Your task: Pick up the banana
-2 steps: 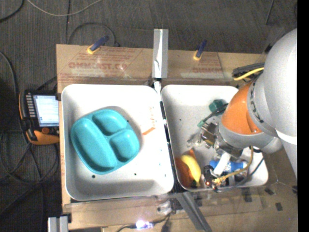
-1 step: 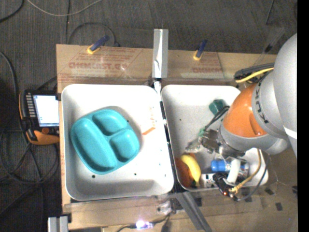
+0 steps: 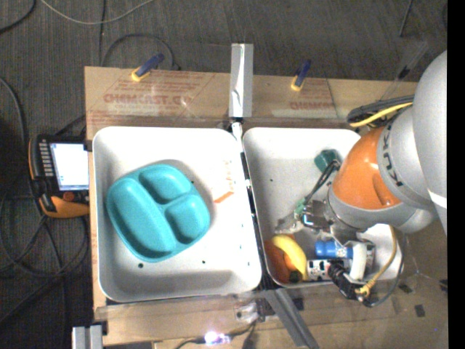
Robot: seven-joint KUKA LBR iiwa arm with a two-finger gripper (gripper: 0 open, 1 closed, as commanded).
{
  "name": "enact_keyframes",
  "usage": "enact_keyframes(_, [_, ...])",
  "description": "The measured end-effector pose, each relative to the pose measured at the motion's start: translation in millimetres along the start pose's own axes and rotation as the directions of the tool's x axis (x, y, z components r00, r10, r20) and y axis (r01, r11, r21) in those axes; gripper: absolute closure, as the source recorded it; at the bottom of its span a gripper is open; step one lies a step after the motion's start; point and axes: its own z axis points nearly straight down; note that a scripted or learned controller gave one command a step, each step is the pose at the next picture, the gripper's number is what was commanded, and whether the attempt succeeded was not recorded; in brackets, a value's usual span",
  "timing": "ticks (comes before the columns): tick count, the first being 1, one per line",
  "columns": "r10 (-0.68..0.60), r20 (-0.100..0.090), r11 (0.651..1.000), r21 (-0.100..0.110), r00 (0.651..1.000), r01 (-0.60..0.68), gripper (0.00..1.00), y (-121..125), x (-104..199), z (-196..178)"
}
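The yellow banana [image 3: 291, 252] lies at the front left of the right bin [image 3: 280, 158], against an orange round object [image 3: 274, 257]. My gripper [image 3: 311, 214] hangs low over the bin's middle, just above and to the right of the banana. The grey arm with its orange band [image 3: 363, 180] covers the bin's right half and hides the gripper's tips. Nothing shows as held.
A teal divided plate [image 3: 160, 211] lies in the left bin [image 3: 116, 144], with a small orange scrap [image 3: 223, 193] beside it. A small teal object [image 3: 326, 158] sits at the back of the right bin. A blue and white item [image 3: 330, 250] lies right of the banana.
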Motion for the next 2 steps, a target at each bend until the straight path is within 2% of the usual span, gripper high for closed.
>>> enact_keyframes(1, [0.199,-0.005,0.980,-0.006,0.980,-0.199,0.00,1.9,3.3,-0.4])
enact_keyframes(2, [0.199,-0.005,0.980,0.001,0.980,-0.199,1.00,0.9,3.5,-8.9])
